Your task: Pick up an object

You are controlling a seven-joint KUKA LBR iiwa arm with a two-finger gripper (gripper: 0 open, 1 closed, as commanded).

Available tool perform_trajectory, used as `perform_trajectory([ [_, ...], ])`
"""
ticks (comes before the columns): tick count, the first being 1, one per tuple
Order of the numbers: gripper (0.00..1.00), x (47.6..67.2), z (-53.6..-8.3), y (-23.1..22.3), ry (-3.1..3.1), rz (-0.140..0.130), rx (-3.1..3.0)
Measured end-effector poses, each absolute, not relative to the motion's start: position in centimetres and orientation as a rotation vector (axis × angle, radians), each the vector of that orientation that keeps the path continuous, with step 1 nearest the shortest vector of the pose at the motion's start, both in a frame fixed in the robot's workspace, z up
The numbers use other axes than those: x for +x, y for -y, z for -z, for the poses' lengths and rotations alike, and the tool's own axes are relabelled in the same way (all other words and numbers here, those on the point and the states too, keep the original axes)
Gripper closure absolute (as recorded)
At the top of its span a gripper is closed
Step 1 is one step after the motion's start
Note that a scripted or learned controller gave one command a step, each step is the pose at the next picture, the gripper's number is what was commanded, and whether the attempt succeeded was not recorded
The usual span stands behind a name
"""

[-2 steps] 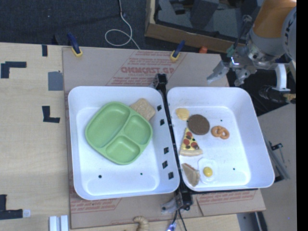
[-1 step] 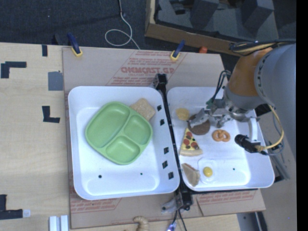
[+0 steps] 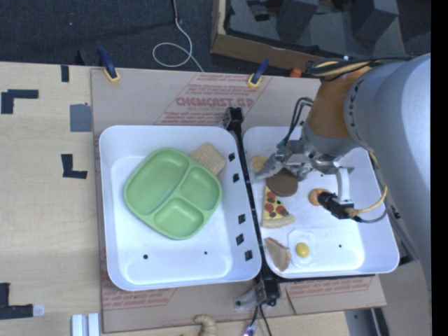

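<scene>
Gripper (image 3: pixel 288 165) low in right bin (image 3: pixel 364 257), over brown round piece (image 3: pixel 283 185); grip state unclear.
Pizza slice (image 3: pixel 274 208) just below; green plate (image 3: pixel 173 193) in left bin (image 3: pixel 115 187).

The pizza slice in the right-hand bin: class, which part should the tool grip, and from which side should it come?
Probably the wide crust end of the pizza slice, from straight above. It lies flat on the floor of the right bin, so only its edges offer purchase. Its tip points up toward the brown round piece; the crust end has more bare floor around it.
</scene>
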State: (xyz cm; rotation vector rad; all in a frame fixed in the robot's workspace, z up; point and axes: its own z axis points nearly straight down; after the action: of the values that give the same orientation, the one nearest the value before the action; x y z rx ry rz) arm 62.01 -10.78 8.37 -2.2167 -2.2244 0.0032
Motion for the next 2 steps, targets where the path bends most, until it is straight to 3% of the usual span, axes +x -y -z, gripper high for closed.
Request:
perform_trajectory([
  [1, 0.00, 67.0, -8.5, 11.6, 2.227, 0.003, -2.219],
  [2, 0.00, 60.9, -10.2, 9.6, 2.218, -0.005, -2.219],
])
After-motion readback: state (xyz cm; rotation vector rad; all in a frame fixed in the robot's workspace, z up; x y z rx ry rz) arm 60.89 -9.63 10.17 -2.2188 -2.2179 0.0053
